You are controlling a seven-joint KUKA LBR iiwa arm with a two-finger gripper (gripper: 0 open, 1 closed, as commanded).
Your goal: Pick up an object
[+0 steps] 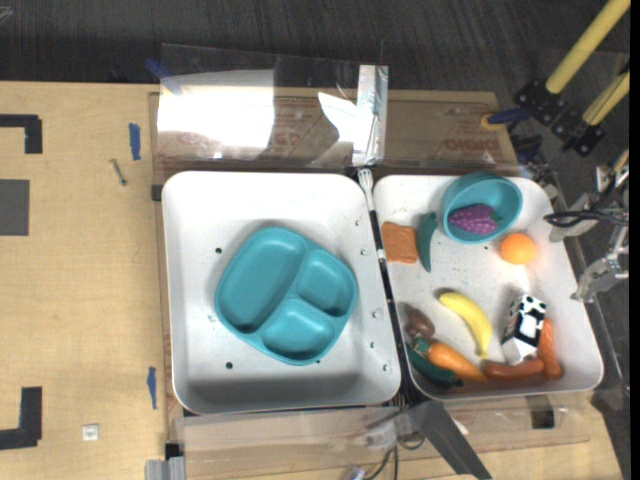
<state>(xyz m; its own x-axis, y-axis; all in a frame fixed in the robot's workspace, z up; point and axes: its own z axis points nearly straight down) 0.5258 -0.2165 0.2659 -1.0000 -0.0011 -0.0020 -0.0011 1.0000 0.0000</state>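
Worktop (70, 288), pale wood, carrying two white bins side by side. Left bin (190, 203): one teal divided plate (287, 291), three compartments, lying flat near the middle. Right bin (585, 373): the pickable items, all loose on its floor. Teal bowl (503, 194) at the far corner, with purple grapes (471, 219) inside it. Orange ball (518, 249) just beside the bowl on its near side. Orange-brown block (400, 244) by the wall shared with the left bin, a dark teal piece (426, 243) touching or nearly touching it. Banana (468, 318) mid-bin, curved. Black-and-white item (526, 320) near the banana, possibly a toy cow; too small to tell. Carrot (450, 358) and reddish sausage (515, 371) along the near wall, end to end. Small brown item (418, 321) close to the carrot's far side. Clear plastic sheet (260, 118) behind the bins, catching glare. Yellow bars (595, 28) at the far right. Jaws: how far open, and whether they have hold of anything, cannot be told, so no item is placed relative to them.
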